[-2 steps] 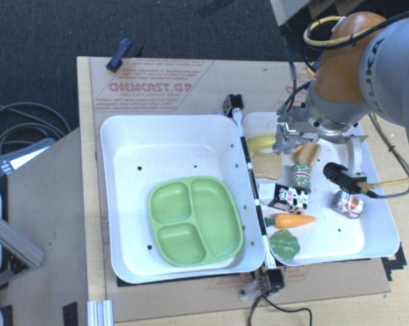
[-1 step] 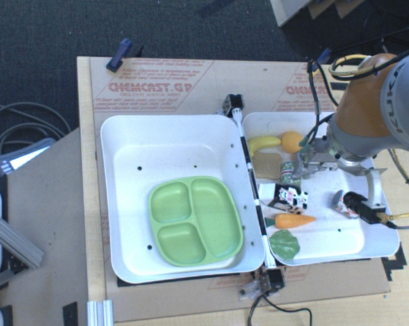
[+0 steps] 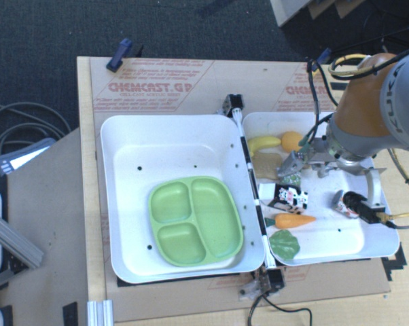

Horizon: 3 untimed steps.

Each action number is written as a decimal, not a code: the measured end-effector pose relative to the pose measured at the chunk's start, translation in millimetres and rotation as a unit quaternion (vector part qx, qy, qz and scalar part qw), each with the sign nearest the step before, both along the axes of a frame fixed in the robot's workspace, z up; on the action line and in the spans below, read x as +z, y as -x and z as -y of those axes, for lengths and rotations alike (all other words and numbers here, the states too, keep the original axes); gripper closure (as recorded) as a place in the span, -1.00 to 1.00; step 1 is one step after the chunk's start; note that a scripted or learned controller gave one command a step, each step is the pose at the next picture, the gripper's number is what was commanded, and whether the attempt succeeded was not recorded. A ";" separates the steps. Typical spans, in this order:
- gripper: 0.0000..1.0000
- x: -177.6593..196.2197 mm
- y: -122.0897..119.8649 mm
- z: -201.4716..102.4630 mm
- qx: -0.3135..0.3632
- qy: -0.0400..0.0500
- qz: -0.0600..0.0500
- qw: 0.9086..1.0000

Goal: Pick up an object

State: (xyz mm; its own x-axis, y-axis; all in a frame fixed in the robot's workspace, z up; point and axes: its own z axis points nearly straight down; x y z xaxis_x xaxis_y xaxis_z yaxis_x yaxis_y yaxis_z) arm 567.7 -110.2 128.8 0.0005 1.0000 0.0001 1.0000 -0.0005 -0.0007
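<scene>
Both bins are white. In the left one, a pale green tray. In the right one: a yellow banana, an orange ball, a black-and-white spotted cow, an orange carrot, a green leaf. The arm is grey with an orange band.
</scene>
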 end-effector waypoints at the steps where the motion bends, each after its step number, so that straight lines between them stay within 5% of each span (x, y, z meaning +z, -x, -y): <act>1: -1.00 -44.6 -0.7 -15.1 0.000 -0.001 -0.001 1.000; 2: -1.00 -44.4 24.2 -18.2 0.000 0.000 -0.001 1.000; 3: -1.00 -44.3 7.1 -17.6 0.000 0.000 0.001 1.000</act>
